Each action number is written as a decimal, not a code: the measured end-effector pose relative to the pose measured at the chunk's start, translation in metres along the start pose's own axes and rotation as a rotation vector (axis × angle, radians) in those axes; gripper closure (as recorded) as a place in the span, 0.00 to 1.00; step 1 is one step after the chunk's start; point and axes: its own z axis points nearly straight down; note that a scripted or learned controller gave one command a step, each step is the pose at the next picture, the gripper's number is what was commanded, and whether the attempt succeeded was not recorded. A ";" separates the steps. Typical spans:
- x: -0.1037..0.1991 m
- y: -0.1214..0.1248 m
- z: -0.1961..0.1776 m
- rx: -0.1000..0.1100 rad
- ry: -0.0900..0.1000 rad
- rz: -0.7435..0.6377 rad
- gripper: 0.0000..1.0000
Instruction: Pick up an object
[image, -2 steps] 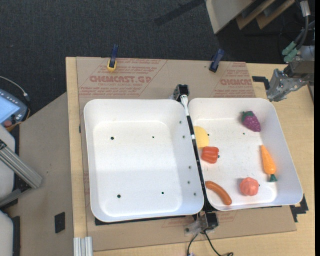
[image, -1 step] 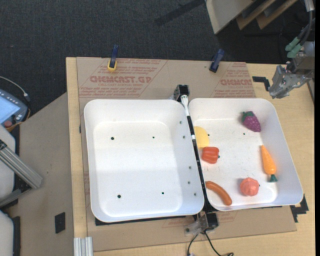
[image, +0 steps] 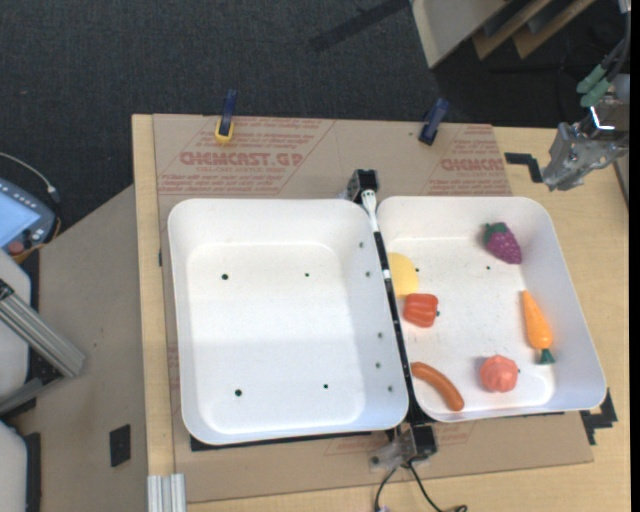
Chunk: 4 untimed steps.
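The right bin (image: 560, 262) holds several toy foods. A purple bunch of grapes (image: 503, 242) lies at its far right. A yellow piece (image: 402, 272) and a red pepper (image: 421, 309) sit against its left wall. An orange carrot (image: 537, 322) lies along the right side. A pink round fruit (image: 499, 373) and a brown-orange sausage (image: 438, 385) rest near the front edge. My gripper (image: 572, 160) hangs above the bench beyond the right bin's far right corner, away from all the objects, with nothing seen in it.
The left bin (image: 268, 320) stands beside the right one, joined along a black divider (image: 382, 290). Both rest on a cardboard sheet (image: 300, 150) held by a yellow-and-blue clamp (image: 226, 120) and a blue clamp (image: 433, 122) at the back.
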 end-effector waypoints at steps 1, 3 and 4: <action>0.000 0.001 -0.011 -0.004 -0.002 0.000 1.00; 0.000 0.003 -0.032 -0.012 -0.005 0.000 1.00; 0.000 0.004 -0.042 -0.016 -0.006 -0.001 1.00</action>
